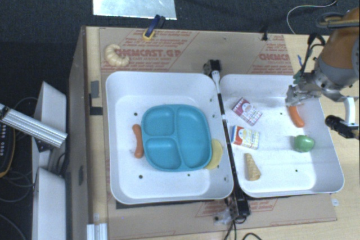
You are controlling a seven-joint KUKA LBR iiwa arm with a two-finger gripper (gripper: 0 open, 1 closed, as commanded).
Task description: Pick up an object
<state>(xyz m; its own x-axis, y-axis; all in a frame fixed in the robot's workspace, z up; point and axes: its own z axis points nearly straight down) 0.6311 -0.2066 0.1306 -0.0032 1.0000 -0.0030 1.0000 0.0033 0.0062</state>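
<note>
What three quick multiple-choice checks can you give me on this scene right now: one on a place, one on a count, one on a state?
1. Where does the blue tray sit?
A. In the left bin
B. In the right bin
C. On the bench outside both bins

2. How many compartments does the blue tray have?
A. Two
B. Three
C. Five

3. How does the cone stand?
A. Upright on its wide end
B. Lying flat on the bin floor
C. Leaning on the green ball

Answers:
1. A: the tray lies in the left bin, with a sausage beside it.
2. B: two small sections sit along the top and one wide section below.
3. B: the cone lies flat in the right bin near its front wall, apart from the green ball.
</note>
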